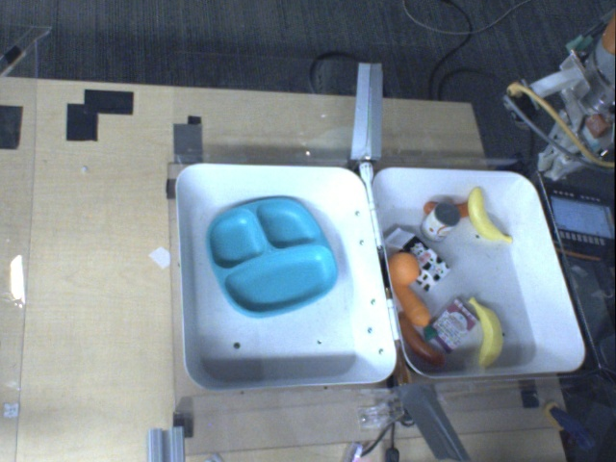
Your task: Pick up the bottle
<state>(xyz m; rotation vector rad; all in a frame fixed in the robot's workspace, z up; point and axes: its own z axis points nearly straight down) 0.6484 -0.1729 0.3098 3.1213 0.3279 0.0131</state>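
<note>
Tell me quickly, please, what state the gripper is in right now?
Gripper: cannot be told; it sits at the view's upper right, away from the right bin.

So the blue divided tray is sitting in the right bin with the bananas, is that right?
Not quite. The camera view shows the blue divided tray in the left bin; the bananas lie in the right bin.

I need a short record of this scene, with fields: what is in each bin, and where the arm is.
left bin: blue tray with three compartments
right bin: two bananas, cup, orange, dice, bottle lying near the front
arm: at the upper right, outside the bins
bottle: not held
</note>
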